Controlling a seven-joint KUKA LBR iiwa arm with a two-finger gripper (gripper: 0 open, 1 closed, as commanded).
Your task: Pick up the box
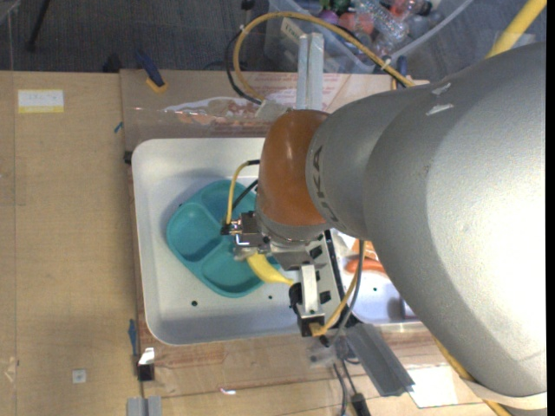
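Observation:
My gripper (pixel 257 248) hangs low over the right side of the left white bin (pixel 156 232), under the orange band of the wrist (pixel 290 180). The wrist body covers it from above. Beneath it lies a teal divided plate (pixel 199 232), and a yellow curved object (pixel 265 272) pokes out at the plate's right edge, just below the gripper. The large grey arm hides most of the right bin (pixel 386 308) and the left bin's right part.
An orange item (pixel 368 263) peeks out from under the arm in the right bin. A clear tub of mixed objects (pixel 373 7) stands behind the bench. A yellow cable (pixel 260 24) loops above the bins. Bare wooden bench (pixel 61 232) lies left.

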